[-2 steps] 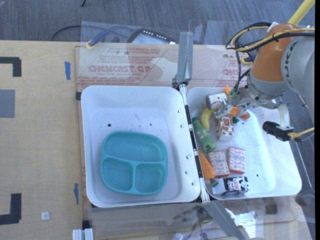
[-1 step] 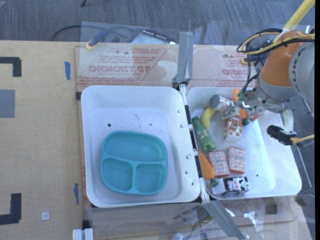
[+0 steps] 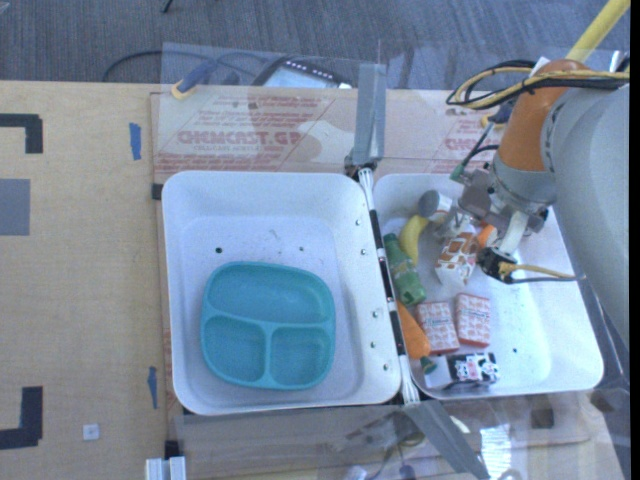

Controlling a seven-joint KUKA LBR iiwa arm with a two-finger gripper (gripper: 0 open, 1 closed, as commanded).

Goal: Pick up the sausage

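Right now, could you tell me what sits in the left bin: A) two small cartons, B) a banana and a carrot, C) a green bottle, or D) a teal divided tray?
D: the teal divided tray lies alone on the floor of the left bin, while the food items are crowded into the right bin.

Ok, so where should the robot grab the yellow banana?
Probably around its middle, coming straight down from above. The banana lies flat and is long and thin, so a pinch across its narrow width suits it. The bin wall and a green vegetable crowd its left side and lower end.
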